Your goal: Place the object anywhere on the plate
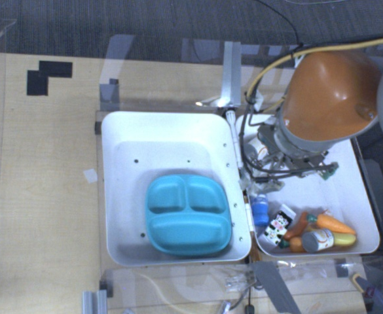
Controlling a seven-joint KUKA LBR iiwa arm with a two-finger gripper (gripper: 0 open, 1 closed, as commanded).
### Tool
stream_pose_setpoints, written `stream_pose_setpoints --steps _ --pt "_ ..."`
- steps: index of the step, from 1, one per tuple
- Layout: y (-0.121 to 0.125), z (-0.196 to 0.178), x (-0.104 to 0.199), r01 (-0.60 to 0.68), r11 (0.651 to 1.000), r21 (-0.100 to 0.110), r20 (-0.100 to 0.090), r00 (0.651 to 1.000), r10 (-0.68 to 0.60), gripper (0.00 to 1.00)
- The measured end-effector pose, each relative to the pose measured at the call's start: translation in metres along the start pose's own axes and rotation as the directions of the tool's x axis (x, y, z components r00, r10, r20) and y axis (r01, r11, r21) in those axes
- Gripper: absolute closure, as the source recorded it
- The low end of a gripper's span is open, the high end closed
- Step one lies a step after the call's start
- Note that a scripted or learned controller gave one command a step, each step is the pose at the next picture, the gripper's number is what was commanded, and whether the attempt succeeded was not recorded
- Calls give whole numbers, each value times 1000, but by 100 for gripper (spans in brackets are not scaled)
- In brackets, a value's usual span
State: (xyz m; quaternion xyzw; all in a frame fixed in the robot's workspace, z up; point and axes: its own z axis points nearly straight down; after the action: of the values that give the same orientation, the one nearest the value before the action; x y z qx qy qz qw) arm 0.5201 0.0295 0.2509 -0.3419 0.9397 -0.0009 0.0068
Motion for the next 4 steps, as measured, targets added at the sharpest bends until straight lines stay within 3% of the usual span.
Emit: stream_pose_setpoints --steps 1,2,3,4 --pt "33 65 6 159 987 -5 -4 987 -159 100" --pt "6 65 -32 380 925 -3 1 925 -380 100" --pt "-41 65 -16 624 782 -2 1 782 -624 100" --pt "-81 66 -76 740 673 -3 3 673 -740 100"
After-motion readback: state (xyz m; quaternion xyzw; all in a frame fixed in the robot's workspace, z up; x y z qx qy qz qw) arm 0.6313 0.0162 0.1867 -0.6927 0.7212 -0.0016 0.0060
